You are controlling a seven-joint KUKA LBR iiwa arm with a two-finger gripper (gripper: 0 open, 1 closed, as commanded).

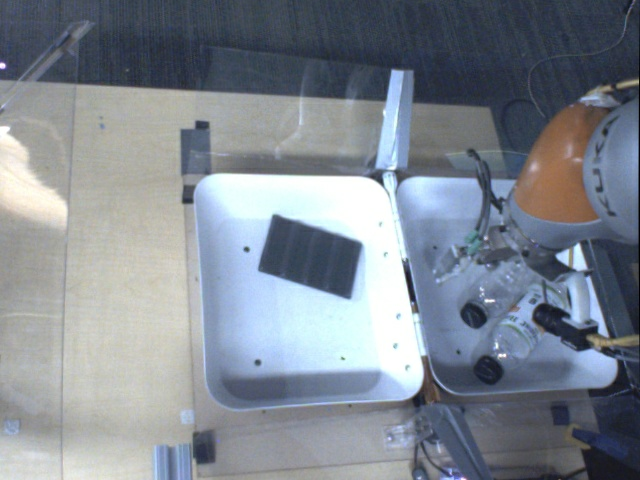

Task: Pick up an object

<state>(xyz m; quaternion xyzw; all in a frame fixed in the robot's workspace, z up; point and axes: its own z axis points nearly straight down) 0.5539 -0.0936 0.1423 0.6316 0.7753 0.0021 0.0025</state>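
Observation:
My gripper hangs low in the right bin, over its upper middle. Just below it lie two clear plastic bottles. One bottle points its black cap to the lower left and sits right under the gripper. The other bottle bears a label and ends in a black cap near the bin's front wall. A dark ribbed rectangular pad lies flat and slightly turned in the left bin, far from the gripper. No object shows between the gripper's tips.
The grey arm with its orange band covers the right bin's far right side. A low wall divides the two bins. A clear upright panel stands behind them.

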